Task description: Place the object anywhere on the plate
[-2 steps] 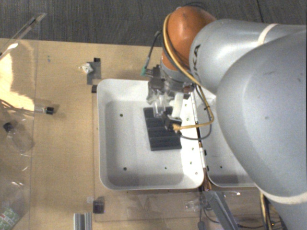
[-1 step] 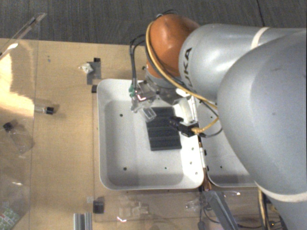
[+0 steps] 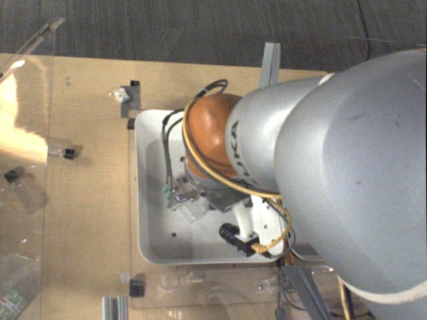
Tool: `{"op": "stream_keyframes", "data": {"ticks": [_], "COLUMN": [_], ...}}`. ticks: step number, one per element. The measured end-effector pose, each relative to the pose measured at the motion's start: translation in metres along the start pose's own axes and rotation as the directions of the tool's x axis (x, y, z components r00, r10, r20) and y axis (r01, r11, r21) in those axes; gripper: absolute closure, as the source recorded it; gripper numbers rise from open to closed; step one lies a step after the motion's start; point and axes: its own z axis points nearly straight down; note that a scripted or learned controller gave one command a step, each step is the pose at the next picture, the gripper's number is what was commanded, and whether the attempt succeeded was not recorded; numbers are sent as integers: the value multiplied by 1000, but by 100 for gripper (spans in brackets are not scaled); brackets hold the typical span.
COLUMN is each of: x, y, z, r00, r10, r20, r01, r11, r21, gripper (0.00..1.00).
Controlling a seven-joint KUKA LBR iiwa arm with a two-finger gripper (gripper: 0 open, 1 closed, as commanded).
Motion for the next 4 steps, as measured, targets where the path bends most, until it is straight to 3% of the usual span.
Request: {"op": "stream_keyframes", "data": {"ticks": [1, 2, 3, 4], "x": [-1, 50, -39, -17], "y": [56, -22, -60, -2], "z": [-109, -103, 9, -78], "r00": [877, 650, 712, 705], "r10": [-481, -760, -702, -709], "r20": [3, 3, 6, 6], "r01": [481, 760, 702, 709], "r11": [877, 650, 712, 705], "r21": [-4, -3, -6, -4], "gripper": [100, 100, 100, 100]}}
